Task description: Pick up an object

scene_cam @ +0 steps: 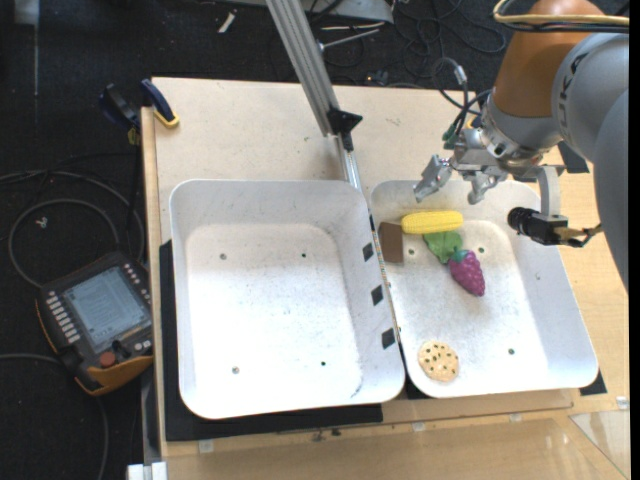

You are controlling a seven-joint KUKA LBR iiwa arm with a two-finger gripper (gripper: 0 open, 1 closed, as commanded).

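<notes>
Four objects in right bin [560,318] | gripper [455,180] spread wide, nothing held, above bin's far rim | corn [431,223] nearest, just below: likely light, rigid, slick plastic | pinch mid-length across narrow width

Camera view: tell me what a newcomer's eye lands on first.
The grey arm with its orange band reaches in from the right, its claw open above the right bin. In that bin, a yellow corn cob, purple grapes and a cookie stand out against the white.
</notes>
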